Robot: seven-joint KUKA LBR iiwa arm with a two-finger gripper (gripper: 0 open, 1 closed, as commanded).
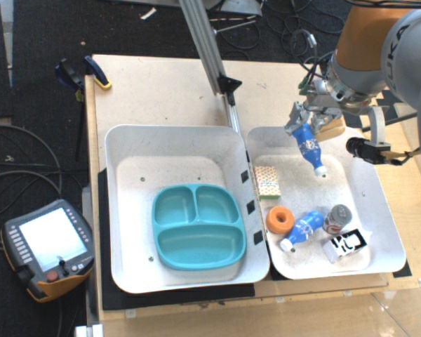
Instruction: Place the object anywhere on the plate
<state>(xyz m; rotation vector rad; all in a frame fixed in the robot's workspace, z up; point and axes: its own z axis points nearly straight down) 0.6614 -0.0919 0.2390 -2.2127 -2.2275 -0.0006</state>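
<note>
On the tan bench (161,90) you are looking at two white bins sitting side by side, with dark floor and loose cables around them. Beside the bench at the left, a teach pendant (48,248) is lying on the floor, and a blue clamp (81,72) is resting at the bench's far left corner. A grey metal pole (203,37) is slanting down to the seam between the bins.

Your arm (379,41) is reaching in from the right, and its gripper (305,121) is hanging above the far part of the right bin (379,188). Its fingers are closing on the upper end of a blue bottle (311,148), which is hanging tilted below them, white cap pointing down and toward the bin floor. The bottle is well apart from the plate (196,227), which is lying in the left bin (126,153).

Counting for you: one teal plate with three compartments is sitting in the left bin. In the right bin, one patterned box (267,181) is lying near the left wall, one orange ring (280,219) is lying just beside a second blue bottle (302,230), one can (337,218) is lying near that bottle, and one black-and-white item (347,243) is sitting just beside the can. That is making two blue bottles in all, one gripped and one lying down.
</note>
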